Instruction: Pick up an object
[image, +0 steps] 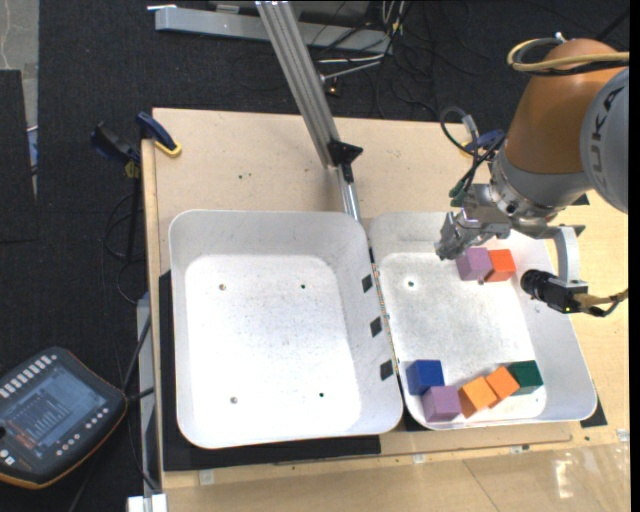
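1. The purple block (473, 263), the likeliest target by my reading, lay at the far end of the right bin (560, 360), touching an orange block (501, 264) on its right side.
2. Nearest the camera, a row of four blocks sat along the right bin's front rim: a blue block (425, 375), a second purple block (441, 402), a second orange block (479, 391) and a green block (523, 376), packed close together.
3. The left bin (190, 300) lay beside it, the two rims meeting in the middle of the counter (250, 160).
4. Farther back, the gripper (456, 240) hung just over the near-left corner of the far purple block. Whether the jaws were spread or pressed together I could not tell, as the wrist hid them. No block was visibly between them, so I would not call anything held.
5. Judged from this, the grasp was not yet made.
6. Risks from here:
   - The gripper seemed off-centre on the purple block, so closing could clip an edge and flick the block away.
   - The orange block touched the target, so one jaw might land on top of it or wedge between the two, pushing both aside.
   - The pair sat near the bin's sloped far wall, so a shoved block could ride up the wall and tilt.
7. Beyond the bins, a metal pole (305, 85) slanted across the counter, well apart from the arm.
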